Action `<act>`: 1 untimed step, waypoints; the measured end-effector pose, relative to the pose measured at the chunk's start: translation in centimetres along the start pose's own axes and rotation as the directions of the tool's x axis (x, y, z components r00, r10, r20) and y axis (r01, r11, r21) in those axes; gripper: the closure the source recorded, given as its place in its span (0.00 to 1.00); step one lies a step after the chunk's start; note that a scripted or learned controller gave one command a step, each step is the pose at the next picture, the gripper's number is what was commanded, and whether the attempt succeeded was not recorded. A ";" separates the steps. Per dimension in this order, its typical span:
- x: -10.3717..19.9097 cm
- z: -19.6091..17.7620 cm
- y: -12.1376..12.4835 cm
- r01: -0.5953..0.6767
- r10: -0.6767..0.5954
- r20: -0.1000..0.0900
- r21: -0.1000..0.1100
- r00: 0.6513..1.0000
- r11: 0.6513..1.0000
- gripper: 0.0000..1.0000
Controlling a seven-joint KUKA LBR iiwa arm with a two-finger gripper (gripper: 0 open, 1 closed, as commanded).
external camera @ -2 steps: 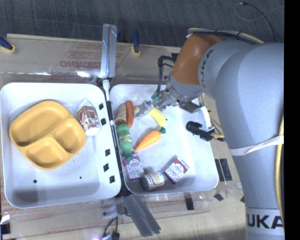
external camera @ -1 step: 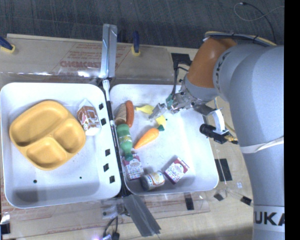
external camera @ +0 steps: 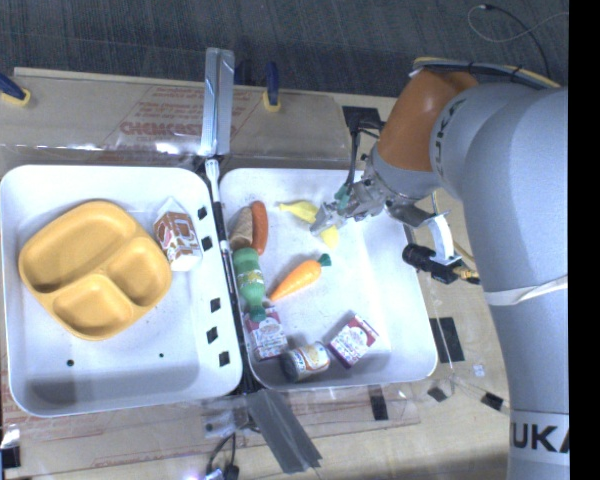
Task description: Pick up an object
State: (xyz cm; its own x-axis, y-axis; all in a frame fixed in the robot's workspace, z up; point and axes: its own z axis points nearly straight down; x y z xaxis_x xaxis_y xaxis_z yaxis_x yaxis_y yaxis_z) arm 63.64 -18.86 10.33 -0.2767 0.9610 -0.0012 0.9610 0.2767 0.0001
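Note:
My gripper (external camera: pixel 342 208) hangs low over the upper part of the right bin (external camera: pixel 400 308). It is right beside a yellow banana-like piece (external camera: pixel 302 211), whose lower tip (external camera: pixel 328 235) pokes out just below it. I cannot tell whether the gripper touches the yellow piece or holds it. An orange carrot (external camera: pixel 298 278) lies below and to the left of the gripper, apart from it.
Along the right bin's left wall lie a hot dog (external camera: pixel 252 226), a green bottle (external camera: pixel 248 273) and a small carton (external camera: pixel 268 334). A can (external camera: pixel 305 360) and a pink carton (external camera: pixel 352 340) sit near its front wall. The left bin (external camera: pixel 110 368) holds a yellow divided plate (external camera: pixel 95 266) and a brown carton (external camera: pixel 178 236).

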 end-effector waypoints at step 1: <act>6.8 -9.8 1.2 -0.335 0.335 -0.001 0.002 0.942 0.942 1.00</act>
